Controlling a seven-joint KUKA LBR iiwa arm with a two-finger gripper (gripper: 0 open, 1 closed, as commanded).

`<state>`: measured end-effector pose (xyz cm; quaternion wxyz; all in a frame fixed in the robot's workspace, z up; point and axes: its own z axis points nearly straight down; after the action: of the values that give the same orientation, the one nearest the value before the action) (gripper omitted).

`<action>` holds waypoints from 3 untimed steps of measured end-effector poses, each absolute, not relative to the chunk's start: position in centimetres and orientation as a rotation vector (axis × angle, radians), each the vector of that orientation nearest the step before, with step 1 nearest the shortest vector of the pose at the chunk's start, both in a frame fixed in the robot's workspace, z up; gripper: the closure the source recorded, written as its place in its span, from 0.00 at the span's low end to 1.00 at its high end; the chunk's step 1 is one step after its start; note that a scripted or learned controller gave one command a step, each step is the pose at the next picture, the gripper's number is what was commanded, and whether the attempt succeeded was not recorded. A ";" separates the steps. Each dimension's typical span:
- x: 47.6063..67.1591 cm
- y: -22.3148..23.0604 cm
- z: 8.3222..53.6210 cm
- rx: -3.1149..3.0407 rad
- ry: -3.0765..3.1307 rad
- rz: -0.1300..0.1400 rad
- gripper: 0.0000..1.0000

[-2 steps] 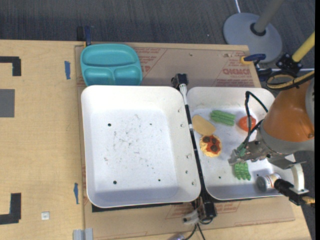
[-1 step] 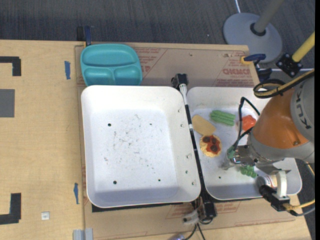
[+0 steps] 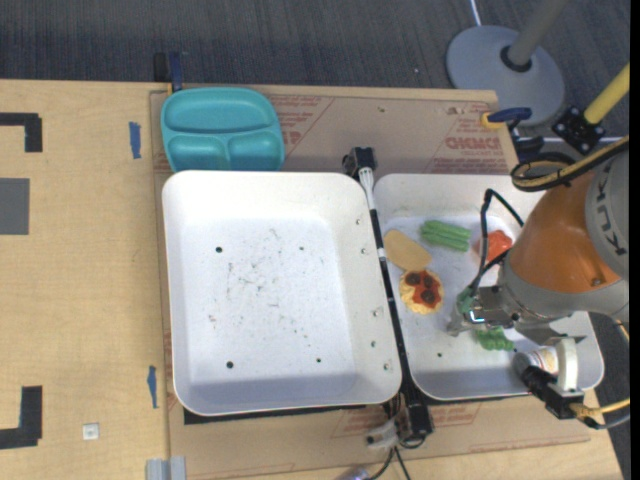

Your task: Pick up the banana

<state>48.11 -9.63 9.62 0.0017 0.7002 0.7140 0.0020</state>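
— Where's the banana [image 3: 408, 249]?
— In the right bin [image 3: 450, 370], by its left wall. It lies slanted, left of the end effector [image 3: 474, 315] and toward the bench's far edge.
— Open or closed?
— Can't tell.

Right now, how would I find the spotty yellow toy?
Look in the right-hand white bin, the one the arm reaches into. Near its left wall, just below a plain tan oval piece, lies the yellow toy. It alone has dark red spots.

Red print on cardboard [image 3: 470, 138], seemingly unreadable.
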 end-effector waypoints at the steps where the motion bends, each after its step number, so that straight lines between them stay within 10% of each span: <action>1: 48.2 -9.6 10.6 2.196 2.239 0.008 1.00; 2: 48.2 -9.6 10.6 2.196 2.239 0.007 0.00; 3: 47.9 -9.2 8.5 2.645 1.697 0.000 0.00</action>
<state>47.91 -9.22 8.50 -0.0004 0.8415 0.5402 0.0001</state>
